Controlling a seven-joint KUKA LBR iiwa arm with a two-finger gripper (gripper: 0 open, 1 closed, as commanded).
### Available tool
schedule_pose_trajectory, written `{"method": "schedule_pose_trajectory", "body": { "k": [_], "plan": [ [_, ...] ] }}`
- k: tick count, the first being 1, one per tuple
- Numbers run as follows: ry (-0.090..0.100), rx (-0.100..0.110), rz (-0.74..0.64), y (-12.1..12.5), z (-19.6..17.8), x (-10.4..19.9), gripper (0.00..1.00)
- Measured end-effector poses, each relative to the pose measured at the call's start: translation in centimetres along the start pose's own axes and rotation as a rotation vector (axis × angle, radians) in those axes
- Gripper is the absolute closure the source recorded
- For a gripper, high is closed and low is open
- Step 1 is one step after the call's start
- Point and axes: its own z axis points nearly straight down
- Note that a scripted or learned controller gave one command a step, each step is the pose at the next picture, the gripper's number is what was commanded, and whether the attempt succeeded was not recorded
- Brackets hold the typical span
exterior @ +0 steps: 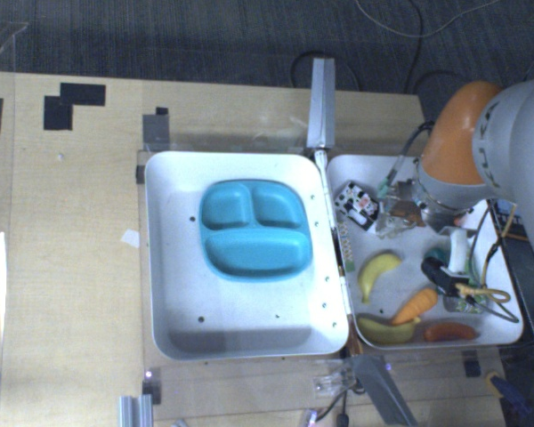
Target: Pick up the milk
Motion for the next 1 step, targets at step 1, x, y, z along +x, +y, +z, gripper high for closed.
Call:
{"method": "schedule_pose_trajectory", "body": {
  "k": [1],
  "plan": [
    [0.000,0.000,0.000,0.00,0.00,0.00,0.00]
  ]
}}
